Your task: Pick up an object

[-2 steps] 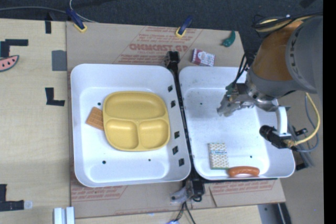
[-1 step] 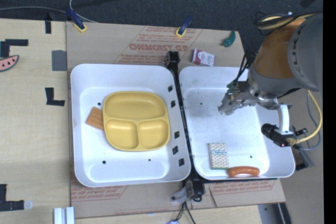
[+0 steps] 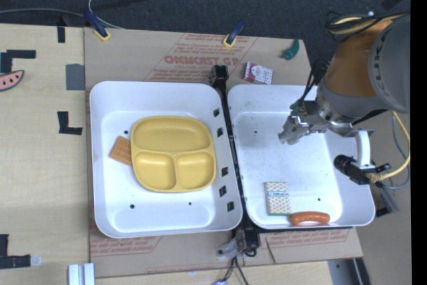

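Seen from above at a slant, the desk (image 3: 40, 143) carries two shallow white bins side by side on a sheet of printed cardboard (image 3: 193, 60). The left bin (image 3: 107, 210) holds a yellow divided plate (image 3: 175, 151) with three compartments, lying flat near the bin's middle. A small tan cracker-like piece (image 3: 121, 151) sits against the plate's left edge, partly tucked under it.

The right bin (image 3: 257, 163) holds a small patterned box (image 3: 277, 197) lying flat toward the near wall, and just beside it, closer to the near rim, an orange sausage-shaped object (image 3: 309, 217) lying lengthwise along that wall. The two are near each other, but whether they touch cannot be told.

The grey arm (image 3: 373, 70) with its orange band reaches in from the right, and the hand (image 3: 292, 129) hangs over the upper right part of the right bin, well apart from the box and the orange object. Nothing shows between its tips; whether it is spread or pressed together cannot be told at this angle.

Behind the bins, a small red-and-white packet (image 3: 257, 73) lies on the cardboard, and yellow-and-blue clamps (image 3: 233, 37) grip its far edge.
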